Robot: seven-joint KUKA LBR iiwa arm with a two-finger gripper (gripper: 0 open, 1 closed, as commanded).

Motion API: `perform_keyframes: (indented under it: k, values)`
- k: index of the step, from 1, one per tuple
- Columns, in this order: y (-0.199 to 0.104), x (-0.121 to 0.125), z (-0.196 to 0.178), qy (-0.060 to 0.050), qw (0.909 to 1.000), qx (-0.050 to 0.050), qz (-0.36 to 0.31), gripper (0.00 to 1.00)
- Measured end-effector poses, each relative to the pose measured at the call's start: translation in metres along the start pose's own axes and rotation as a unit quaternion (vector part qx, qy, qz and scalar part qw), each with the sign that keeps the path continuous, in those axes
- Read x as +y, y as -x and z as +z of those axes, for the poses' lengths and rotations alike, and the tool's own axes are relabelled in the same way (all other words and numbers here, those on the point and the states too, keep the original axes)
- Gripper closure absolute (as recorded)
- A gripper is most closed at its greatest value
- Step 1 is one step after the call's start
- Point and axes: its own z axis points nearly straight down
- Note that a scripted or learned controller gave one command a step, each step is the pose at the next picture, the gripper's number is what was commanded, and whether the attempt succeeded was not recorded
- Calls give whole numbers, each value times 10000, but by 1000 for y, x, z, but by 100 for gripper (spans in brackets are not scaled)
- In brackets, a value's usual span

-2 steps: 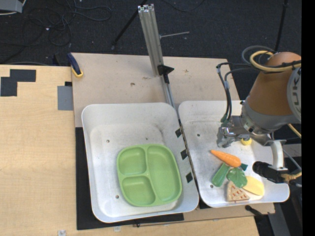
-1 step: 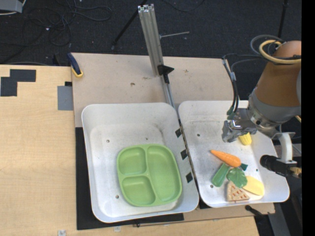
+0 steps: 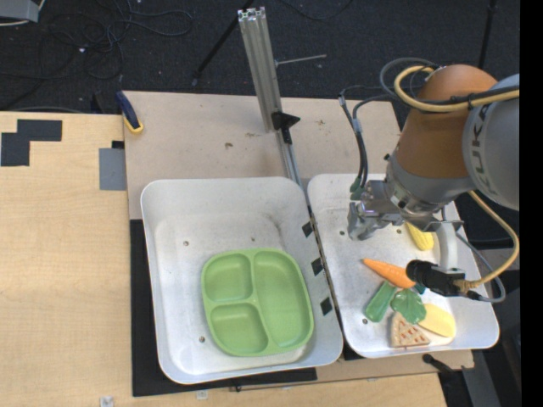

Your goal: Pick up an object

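The arm is reaching in from the right of the frame, and the gripper [image 3: 363, 224] is hanging over the upper part of the right bin [image 3: 333, 195]. Whether it is apart or together cannot be told here.

Toy food is lying at the lower right of the frame: an orange carrot [image 3: 389, 271], a green pod [image 3: 379, 302], a waffle-like wedge [image 3: 409, 334] and a yellow piece [image 3: 422, 237] nearer the wrist. The carrot is probably light, stiff and smooth plastic, so it may be slippery; taking it across its thicker middle looks safest.

A green divided tray [image 3: 254, 302] is sitting in the left bin [image 3: 170, 227].
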Motion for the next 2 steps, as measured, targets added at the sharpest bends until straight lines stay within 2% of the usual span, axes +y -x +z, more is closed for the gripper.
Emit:
perform_keyframes:
  k: [1,2]
  values:
    - [-56,26,9,1,10000,4,-10,100]
    - [-105,40,0,5,10000,6,-12,100]
